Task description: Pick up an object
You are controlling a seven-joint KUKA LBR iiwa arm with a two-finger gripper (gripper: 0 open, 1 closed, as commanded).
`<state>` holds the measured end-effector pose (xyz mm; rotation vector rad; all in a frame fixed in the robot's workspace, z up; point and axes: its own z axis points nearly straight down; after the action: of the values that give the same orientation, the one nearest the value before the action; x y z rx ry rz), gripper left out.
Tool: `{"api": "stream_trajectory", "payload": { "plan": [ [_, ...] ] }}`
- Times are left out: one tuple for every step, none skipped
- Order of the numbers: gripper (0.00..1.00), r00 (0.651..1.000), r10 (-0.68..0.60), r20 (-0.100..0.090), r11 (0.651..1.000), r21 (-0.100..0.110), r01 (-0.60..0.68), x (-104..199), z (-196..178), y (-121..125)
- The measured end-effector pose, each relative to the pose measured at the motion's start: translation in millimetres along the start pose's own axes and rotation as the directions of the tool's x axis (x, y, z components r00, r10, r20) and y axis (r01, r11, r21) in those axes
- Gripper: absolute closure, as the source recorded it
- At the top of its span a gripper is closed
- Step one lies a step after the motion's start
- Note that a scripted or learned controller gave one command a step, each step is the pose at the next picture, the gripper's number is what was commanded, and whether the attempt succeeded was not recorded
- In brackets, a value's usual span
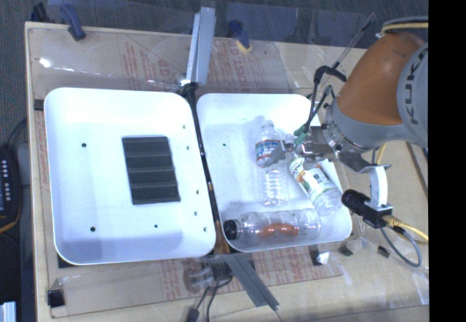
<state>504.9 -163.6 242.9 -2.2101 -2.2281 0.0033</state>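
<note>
The big wooden bench [109,58] holds two white bins side by side. The left bin [80,189] sits at the nine o'clock side and has a dark ribbed block [151,170] lying flat near its middle. The right bin [226,131] sits toward three o'clock, and all the bottles are in it. The grey and orange arm [375,87] comes in from three o'clock and bends down over this bin's right side. A long clear bottle with a black cap [273,226] lies on its side along the six o'clock edge of the right bin, and something reddish shows inside it. A clear bottle with a blue label [269,164] lies in the middle of the bin, its cap pointing toward twelve o'clock. A small bottle with a white and green label [313,183] lies just beside it, toward four o'clock. The claw [304,144] is low in the bin, between these two bottles and very close to both. I cannot tell how the claw is set, because the arm's body and the bottles crowd that spot. Nothing looks lifted, so I think the arm is at the reaching and grabbing step. Next, I think it needs to squeeze one bottle firmly and pull straight up without knocking the bottle beside it.
</note>
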Motion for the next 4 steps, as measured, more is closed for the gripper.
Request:
{"api": "stream_trajectory", "payload": {
  "plan": [
    [0.0,1.0,0.032,0.001,1.0,0.001,-0.032,-36.6,49.8,60.8],
    [0.0,0.994,-0.105,0.0,0.994,-0.001,0.105,-34.4,151.3,78.9],
    [1.0,0.994,-0.109,0.001,0.994,-0.001,0.109,-34.5,140.1,79.6],
    [1.0,1.0,0.02,0.001,1.0,-0.004,-0.02,-48.0,52.8,118.2]
  ]
}}
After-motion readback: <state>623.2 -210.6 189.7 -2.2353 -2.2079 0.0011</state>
